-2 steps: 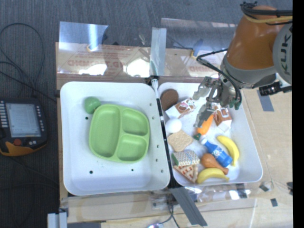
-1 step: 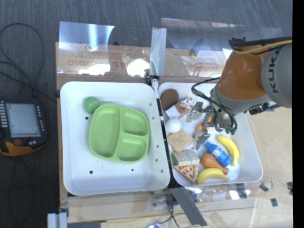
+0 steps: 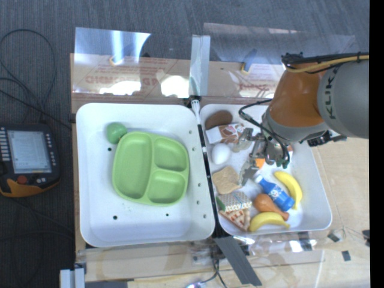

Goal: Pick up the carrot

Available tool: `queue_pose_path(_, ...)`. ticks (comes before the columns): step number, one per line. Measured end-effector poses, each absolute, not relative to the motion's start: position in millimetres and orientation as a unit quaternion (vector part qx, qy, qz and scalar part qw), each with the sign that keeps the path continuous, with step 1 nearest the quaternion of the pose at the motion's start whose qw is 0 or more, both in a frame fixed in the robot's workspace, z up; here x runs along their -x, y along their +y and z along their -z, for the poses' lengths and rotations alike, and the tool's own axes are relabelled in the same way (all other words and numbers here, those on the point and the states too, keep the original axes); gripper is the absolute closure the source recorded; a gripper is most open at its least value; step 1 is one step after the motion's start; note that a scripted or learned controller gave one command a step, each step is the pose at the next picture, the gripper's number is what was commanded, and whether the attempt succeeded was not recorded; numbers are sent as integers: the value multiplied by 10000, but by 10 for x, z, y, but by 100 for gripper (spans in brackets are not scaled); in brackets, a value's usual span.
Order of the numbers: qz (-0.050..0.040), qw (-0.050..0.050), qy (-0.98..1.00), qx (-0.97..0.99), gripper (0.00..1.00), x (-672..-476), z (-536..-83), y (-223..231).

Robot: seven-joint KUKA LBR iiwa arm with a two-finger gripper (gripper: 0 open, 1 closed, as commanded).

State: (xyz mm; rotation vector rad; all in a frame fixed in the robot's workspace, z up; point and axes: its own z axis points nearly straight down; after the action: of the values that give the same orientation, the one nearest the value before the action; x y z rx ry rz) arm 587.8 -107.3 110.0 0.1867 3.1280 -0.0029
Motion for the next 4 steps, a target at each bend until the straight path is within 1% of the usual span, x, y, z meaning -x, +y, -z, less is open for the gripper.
queue_pose_path(1,1,69,9968,-791,0,-5774,-909,-1199)
queue_pose_path(2,17,106,9969,-783,100,-5795,-1016,-1197)
queue_pose_path(3,-5,59,9927,-1203,100,-5560,-1884,-438)
queue_pose_path(4,9,57,9996,279,100,-5463,-1042,-1080)
